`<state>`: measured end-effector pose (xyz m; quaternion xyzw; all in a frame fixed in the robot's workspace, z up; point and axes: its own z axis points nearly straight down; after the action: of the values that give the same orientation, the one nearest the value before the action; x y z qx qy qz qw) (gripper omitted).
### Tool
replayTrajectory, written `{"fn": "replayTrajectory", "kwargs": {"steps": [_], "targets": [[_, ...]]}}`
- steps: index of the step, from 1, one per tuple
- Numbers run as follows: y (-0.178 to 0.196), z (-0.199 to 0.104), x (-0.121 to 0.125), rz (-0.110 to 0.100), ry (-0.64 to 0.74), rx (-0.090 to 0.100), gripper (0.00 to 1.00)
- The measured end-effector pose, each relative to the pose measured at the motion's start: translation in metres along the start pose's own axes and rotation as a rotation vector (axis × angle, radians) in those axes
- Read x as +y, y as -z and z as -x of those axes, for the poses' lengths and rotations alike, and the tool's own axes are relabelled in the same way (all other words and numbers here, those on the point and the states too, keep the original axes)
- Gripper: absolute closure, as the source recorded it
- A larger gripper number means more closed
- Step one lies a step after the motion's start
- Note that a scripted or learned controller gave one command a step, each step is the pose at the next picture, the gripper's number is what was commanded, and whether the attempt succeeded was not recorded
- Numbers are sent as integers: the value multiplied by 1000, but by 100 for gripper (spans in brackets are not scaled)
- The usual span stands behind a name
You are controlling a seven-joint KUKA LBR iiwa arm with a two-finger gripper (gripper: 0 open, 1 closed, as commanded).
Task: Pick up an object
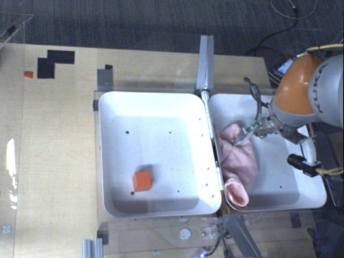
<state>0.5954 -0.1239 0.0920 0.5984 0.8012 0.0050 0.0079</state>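
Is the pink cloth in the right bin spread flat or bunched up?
Bunched up. The pink cloth lies in a crumpled heap with folds against the right bin's left wall, one rolled end at the front corner.

Even, bright overhead light. Soft shadow along lower inside wall of left bin (156, 211). Glare streak on bench (54, 144) at left edge. Slight softness throughout; upper floor dim.
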Motion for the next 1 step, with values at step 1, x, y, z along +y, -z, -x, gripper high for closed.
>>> {"fn": "replayTrajectory", "kwargs": {"steps": [1], "targets": [[0, -26, 15, 0, -48, 0, 0]]}}
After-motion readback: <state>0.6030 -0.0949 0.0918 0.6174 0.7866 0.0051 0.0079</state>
